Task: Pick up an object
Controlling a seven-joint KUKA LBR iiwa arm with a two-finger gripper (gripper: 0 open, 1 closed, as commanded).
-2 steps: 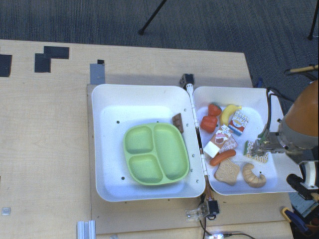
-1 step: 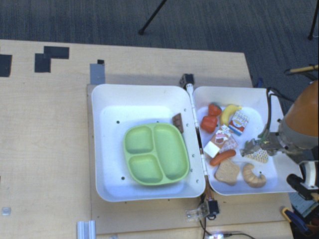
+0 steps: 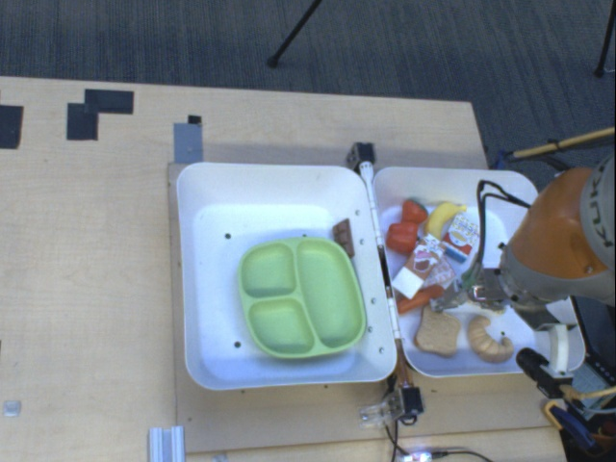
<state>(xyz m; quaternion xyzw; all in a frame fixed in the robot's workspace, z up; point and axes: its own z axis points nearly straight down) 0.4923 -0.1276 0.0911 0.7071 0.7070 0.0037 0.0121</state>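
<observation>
My gripper (image 3: 452, 299) reaches into the right bin (image 3: 510, 186) from the right and hangs low over the pile of toy food in its middle. Just under and left of it lie a clear packet with a white label (image 3: 416, 269) and an orange carrot piece (image 3: 414, 303). A slice of bread (image 3: 438, 334) and a croissant (image 3: 489, 339) lie in front of it. Further back are red pieces (image 3: 404, 227), a yellow banana (image 3: 441, 218) and a small printed carton (image 3: 462, 236). Nothing visibly hangs from the gripper.
The left bin (image 3: 207, 258) holds a green divided plate (image 3: 301, 297) and a small brown piece (image 3: 344, 237) against its right wall. The arm's orange band (image 3: 568, 229) overhangs the right bin's right side. Clamps and cables sit at the bins' front edge (image 3: 395, 407).
</observation>
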